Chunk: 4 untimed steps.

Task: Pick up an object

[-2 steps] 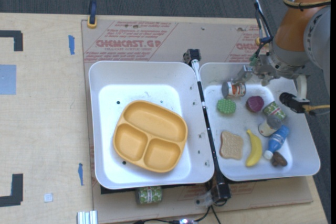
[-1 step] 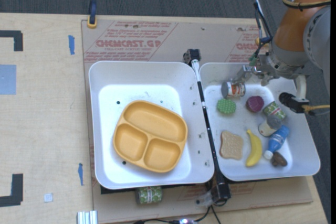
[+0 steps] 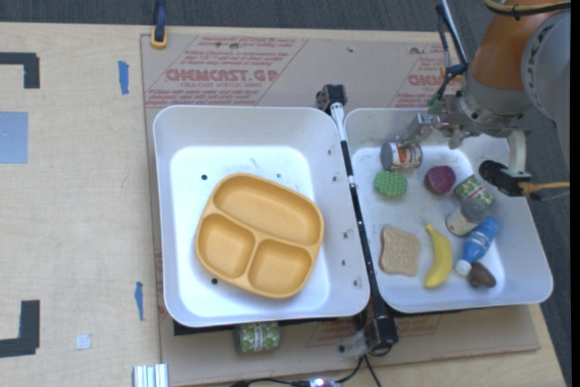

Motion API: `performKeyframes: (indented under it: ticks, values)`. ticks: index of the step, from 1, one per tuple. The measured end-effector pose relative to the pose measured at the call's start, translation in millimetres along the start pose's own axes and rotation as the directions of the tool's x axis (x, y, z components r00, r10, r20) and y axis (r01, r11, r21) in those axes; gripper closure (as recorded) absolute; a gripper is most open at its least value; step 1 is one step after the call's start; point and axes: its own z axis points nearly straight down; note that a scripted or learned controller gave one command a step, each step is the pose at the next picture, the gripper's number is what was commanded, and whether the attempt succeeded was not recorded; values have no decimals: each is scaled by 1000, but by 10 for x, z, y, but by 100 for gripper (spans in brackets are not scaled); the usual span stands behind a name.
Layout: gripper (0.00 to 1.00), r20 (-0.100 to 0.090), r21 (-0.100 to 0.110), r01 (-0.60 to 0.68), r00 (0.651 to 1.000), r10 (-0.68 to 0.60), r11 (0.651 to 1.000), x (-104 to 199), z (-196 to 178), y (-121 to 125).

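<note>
On the pale wooden bench (image 3: 72,222), your two white bins sit side by side. The gripper (image 3: 410,140) hangs low at the right bin's (image 3: 535,281) far left corner, touching the small silver tin can (image 3: 401,156); whether it's pinching, I cannot tell. You're at the grasp step: next, close firmly and lift straight.

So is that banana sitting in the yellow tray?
No, the banana lies in the right bin, while the yellow tray is in the left bin.
</note>
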Motion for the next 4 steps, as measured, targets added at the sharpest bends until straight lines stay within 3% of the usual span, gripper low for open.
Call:
performKeyframes:
  ticks: [1, 2, 3, 4]
  values:
    - [0, -1, 27, -1, 1000, 1, 1000, 53, 132, -87]
    - [0, -3, 29, 0, 1000, 0, 1000, 422, 212, -515]
    - [100, -1, 22, -2, 1000, 2, 1000, 407, 93, -493]
    - [100, -4, 30, 0, 1000, 1, 1000, 753, -807, -1260]
